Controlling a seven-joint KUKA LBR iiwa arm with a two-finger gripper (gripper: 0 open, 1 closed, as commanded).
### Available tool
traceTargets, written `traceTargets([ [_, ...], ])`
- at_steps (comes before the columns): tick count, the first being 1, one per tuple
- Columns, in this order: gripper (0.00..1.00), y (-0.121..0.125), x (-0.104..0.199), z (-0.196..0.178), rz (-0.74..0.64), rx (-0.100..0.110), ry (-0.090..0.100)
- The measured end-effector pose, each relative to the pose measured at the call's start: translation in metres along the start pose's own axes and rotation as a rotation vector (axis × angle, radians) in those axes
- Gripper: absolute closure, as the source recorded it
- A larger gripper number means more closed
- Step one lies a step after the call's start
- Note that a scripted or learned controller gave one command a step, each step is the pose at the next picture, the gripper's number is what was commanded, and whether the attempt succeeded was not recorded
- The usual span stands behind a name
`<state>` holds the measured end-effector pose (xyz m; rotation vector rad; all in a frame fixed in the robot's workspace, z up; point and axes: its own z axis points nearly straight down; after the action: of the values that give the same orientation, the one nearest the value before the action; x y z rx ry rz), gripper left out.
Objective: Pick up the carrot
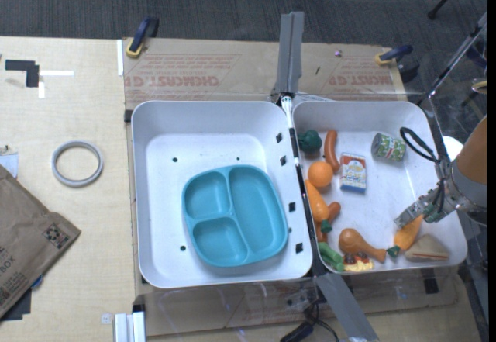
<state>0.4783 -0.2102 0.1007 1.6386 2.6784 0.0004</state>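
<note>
The carrot (407,233) is lying at the lower right of the right bin (364,119), slanting upper right to lower left, green tip lowest. The hand (418,210) is touching its upper end; grip impossible to tell. The left bin (155,177) is holding a teal divided plate (232,215).

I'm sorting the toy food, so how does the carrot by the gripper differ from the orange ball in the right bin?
The carrot is long and tapered; the orange is round. The carrot lies near the bin's right wall at the gripper; the orange sits near the left wall, apart from it. Both are orange.
</note>
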Motion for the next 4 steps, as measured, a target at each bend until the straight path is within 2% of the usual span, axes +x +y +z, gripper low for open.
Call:
traceTargets([
  [1, 1.0, 0.038, 0.028, 0.009, -0.495, 0.0, 0.002],
  [2, 0.0, 0.038, 0.028, 0.009, -0.495, 0.0, 0.001],
  [3, 0.0, 0.027, 0.007, 0.0, -0.074, 0.001, -0.001],
  [4, 0.0, -0.002, -0.004, 0.009, 0.382, 0.001, 0.006],
])
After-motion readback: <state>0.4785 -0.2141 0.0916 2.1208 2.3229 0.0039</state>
